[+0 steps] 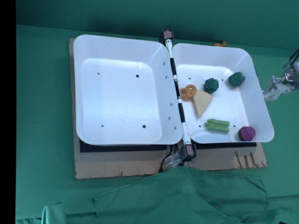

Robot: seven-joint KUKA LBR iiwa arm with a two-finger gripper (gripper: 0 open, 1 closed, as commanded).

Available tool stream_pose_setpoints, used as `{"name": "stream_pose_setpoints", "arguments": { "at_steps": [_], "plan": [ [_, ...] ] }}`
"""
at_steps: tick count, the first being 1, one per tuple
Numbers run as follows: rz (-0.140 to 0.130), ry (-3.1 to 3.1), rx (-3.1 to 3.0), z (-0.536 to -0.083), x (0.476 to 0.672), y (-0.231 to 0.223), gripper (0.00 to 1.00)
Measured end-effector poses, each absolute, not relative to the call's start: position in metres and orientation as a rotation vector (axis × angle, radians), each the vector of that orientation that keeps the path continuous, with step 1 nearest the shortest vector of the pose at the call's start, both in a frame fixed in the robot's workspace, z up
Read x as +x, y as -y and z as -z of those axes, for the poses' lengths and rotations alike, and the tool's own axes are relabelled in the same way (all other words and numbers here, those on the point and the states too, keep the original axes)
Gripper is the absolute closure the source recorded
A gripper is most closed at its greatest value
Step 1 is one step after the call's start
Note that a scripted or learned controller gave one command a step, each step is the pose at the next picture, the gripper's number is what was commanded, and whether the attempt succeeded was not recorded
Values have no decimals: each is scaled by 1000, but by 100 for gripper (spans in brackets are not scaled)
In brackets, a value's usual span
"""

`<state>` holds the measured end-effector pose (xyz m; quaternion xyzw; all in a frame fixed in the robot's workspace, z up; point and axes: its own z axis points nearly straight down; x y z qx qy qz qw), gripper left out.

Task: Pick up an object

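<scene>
Cloth (187, 199) of green fabric lies rumpled nearest the camera, in front of the brown cardboard sheet (117, 164) under both shallow white plastic bins. In the right bin (261, 111), the round purple lump (246, 133) sits in the near corner, with the green bundle of bean-like sticks (217, 125) just left of it. Farther back lie the pale yellow wedge (202, 101) and the orange ring (188, 92) touching it, then two dark green knobbly pieces (211, 85) (236, 79). The left bin (84, 78) stands beside. The grey gripper (275, 88) hovers outside the right bin's rim; whether its jaws are open I cannot tell.
</scene>
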<state>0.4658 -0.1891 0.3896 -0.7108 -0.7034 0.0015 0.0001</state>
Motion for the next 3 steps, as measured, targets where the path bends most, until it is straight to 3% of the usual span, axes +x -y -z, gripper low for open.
{"name": "stream_pose_setpoints", "arguments": {
  "at_steps": [1,2,3],
  "plan": [
    [4,2223,-2231,-409,467,187,100],
    [7,2226,-2232,-463,467,187,100],
    [-1,2226,-2218,-411,469,178,100]
  ]
}}
